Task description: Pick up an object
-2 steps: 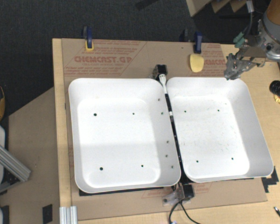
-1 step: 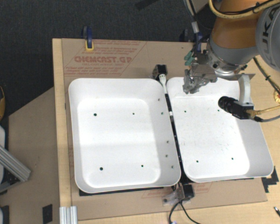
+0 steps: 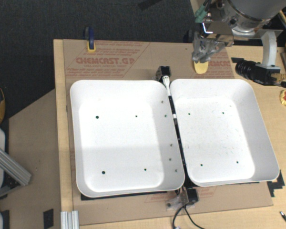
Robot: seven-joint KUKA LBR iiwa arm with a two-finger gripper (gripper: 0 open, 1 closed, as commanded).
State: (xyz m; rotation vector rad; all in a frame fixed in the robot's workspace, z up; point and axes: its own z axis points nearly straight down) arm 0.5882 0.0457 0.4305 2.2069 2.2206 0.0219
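Camera view, looking down at a slant, takes in two shallow white plastic bins side by side on a brown cardboard-covered bench point(image 3: 109, 58). At the top right, the grey arm point(image 3: 250, 6) reaches in, and its two-finger gripper point(image 3: 203, 57) hangs above the bench behind the far rim of the right bin point(image 3: 257, 128). A small pale yellow object point(image 3: 200, 67) sits right at the fingertips, over the cardboard just beyond that bin; whether it is pinched between the fingers or only lies beneath them cannot be told, and neither can the spread of the fingers. The left bin point(image 3: 86, 137) lies well apart from the gripper. A small blue and yellow clamp point(image 3: 90, 38) grips the far edge of the cardboard, and a black clip point(image 3: 163, 73) sits where the two bins meet at the far side.
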